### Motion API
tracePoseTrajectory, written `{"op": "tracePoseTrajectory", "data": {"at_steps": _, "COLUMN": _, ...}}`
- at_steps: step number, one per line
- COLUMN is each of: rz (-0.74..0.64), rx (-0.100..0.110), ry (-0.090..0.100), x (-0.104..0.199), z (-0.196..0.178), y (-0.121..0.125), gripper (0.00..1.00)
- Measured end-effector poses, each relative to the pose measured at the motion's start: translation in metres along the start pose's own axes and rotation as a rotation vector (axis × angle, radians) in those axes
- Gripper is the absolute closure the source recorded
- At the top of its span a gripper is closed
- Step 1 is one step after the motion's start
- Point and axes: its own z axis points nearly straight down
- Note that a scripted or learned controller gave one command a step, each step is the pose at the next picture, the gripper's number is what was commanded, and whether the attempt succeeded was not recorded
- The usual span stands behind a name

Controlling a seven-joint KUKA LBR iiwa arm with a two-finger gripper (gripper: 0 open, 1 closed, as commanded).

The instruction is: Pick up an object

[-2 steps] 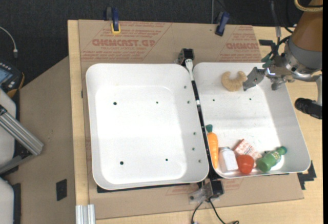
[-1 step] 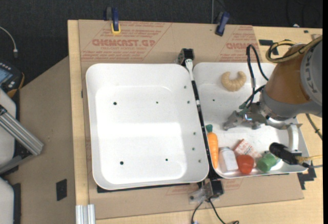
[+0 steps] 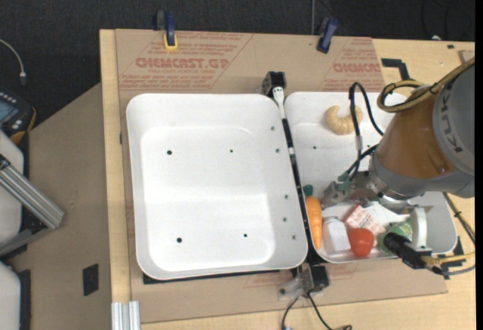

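My gripper (image 3: 341, 191) is low inside the right bin (image 3: 306, 111), at the end of the grey and orange arm (image 3: 413, 141) that covers much of that bin. Just left of it lies an orange carrot (image 3: 314, 221) along the bin's left wall. In front of it sit a red and white packet (image 3: 363, 215), a white block (image 3: 336, 235) and a red tomato (image 3: 361, 242). A green object (image 3: 401, 230) peeks out under the wrist. A beige croissant-shaped piece (image 3: 339, 118) rests at the far end of the bin, well apart from the gripper.
The left bin (image 3: 151, 170) stands beside the right one, with a black clip (image 3: 275, 84) at the far end of the seam between them. Cables (image 3: 359, 106) loop over the right bin's far side. Blue clamps (image 3: 168, 25) hold the cardboard base at the back.
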Motion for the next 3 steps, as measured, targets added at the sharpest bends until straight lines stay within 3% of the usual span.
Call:
{"op": "tracePoseTrajectory", "data": {"at_steps": 1, "rz": -0.004, "rx": -0.011, "ry": 0.002, "x": -0.033, "z": -0.147, "y": 0.021, "gripper": 0.00}}
{"op": "tracePoseTrajectory", "data": {"at_steps": 2, "rz": -0.008, "rx": 0.012, "ry": 0.012, "x": 0.027, "z": -0.116, "y": -0.015, "gripper": 0.00}}
{"op": "tracePoseTrajectory", "data": {"at_steps": 3, "rz": -0.011, "rx": 0.011, "ry": 0.011, "x": 0.089, "z": -0.098, "y": 0.001, "gripper": 0.00}}
